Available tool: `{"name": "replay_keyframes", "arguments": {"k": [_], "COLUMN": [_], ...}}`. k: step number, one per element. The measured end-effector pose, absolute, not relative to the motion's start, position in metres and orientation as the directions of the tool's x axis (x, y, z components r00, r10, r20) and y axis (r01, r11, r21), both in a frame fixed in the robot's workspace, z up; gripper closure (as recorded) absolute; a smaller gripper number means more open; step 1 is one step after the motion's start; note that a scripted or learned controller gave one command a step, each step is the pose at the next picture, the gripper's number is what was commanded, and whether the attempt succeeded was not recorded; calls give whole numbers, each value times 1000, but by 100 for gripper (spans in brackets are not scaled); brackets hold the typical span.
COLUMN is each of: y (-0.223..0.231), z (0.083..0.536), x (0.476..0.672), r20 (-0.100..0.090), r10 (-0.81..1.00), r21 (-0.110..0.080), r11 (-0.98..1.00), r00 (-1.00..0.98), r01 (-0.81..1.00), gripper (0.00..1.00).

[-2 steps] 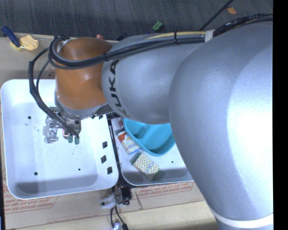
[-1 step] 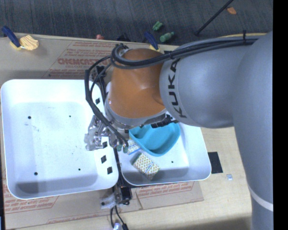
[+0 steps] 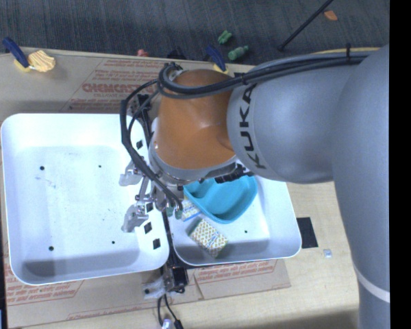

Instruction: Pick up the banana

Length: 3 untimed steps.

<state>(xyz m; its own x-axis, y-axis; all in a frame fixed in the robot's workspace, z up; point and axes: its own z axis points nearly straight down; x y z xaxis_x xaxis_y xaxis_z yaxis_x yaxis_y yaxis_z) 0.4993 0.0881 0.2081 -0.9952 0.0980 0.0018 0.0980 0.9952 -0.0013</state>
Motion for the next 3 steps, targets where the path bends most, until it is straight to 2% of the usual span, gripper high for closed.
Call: {"name": "replay_keyframes", "arguments": {"k": [1, 2, 3], "y": [22, 66, 52], "z": [192, 245, 222], "x": [505, 477, 490], "r20": [3, -1, 2], "r10": [12, -191, -432], "r21": [-2, -1, 0], "r11": [1000, 982, 902], "r00": [-1000, -982, -902], "r01": [12, -191, -432], "gripper": [0, 0, 0]}}
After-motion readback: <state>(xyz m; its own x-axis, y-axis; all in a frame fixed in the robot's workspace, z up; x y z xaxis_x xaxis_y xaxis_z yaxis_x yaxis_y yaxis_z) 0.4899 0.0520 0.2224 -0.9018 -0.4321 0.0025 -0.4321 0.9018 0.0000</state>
